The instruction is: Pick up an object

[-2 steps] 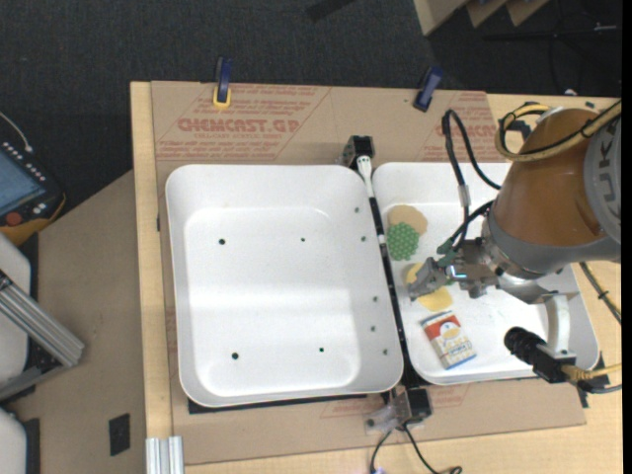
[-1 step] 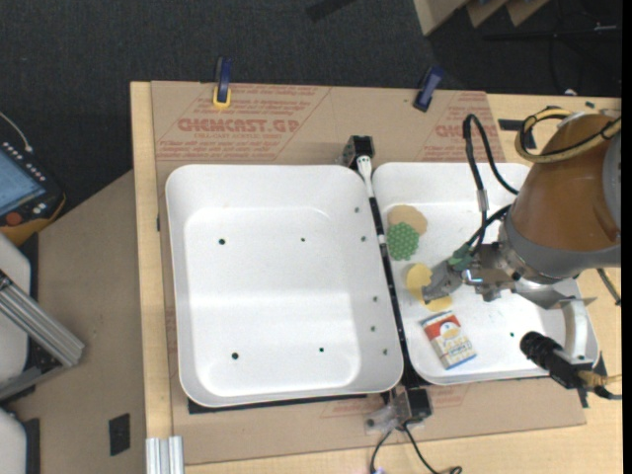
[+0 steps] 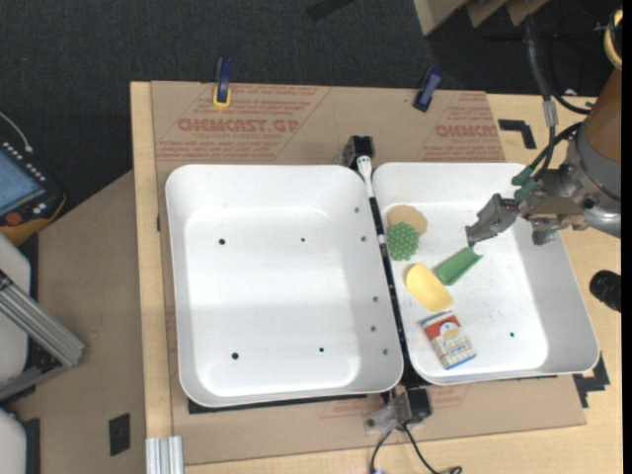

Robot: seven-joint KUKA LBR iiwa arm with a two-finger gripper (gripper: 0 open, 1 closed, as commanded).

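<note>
The right bin [image 3: 553, 294] holds several objects. A tan disc [image 3: 412, 217] and a green bumpy ball [image 3: 401, 239] lie near its left wall. Below them rest a yellow lemon-shaped piece [image 3: 426, 284] and a red and white small box [image 3: 449, 340]. A green oblong block [image 3: 456, 265] lies slanted at the bin's middle. My gripper [image 3: 509, 233] hangs over the right bin's upper half, open, with nothing between its fingers. Its left fingertip [image 3: 481, 229] is just above the upper end of the green block.
The left bin [image 3: 272, 284] sits beside the right one, parted by a black divider strip [image 3: 380, 265]. Both rest on a cardboard sheet [image 3: 296, 117] held by two blue clamps at the back. The arm's cables hang at the upper right.
</note>
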